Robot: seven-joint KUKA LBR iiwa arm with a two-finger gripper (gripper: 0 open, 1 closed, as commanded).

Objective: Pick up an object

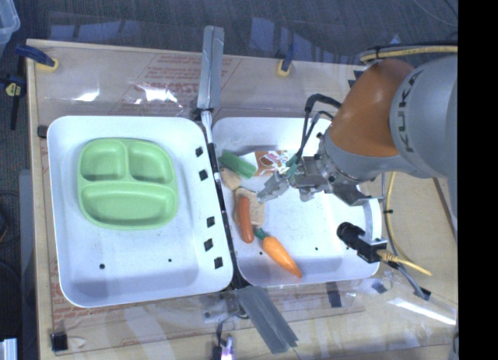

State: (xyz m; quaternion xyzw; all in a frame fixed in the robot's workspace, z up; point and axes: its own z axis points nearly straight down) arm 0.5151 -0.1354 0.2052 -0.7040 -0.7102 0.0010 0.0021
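My gripper (286, 189) hangs low over the middle of the right bin (342, 261), open, with bare bin floor showing between its fingers. Just to its left lie a tan bread piece (251, 199) and a red-brown sausage (244, 220). An orange carrot (277, 252) with a green top lies nearer the front. A green vegetable (237, 164) and a brown and white item (271, 161) sit at the back of the bin, the latter close to the gripper's upper left.
The left bin (117, 273) holds a green sectioned tray (126, 182). A ridge with black clips (212, 211) divides the two bins. The arm's grey and orange body (381, 121) covers the right bin's far right side.
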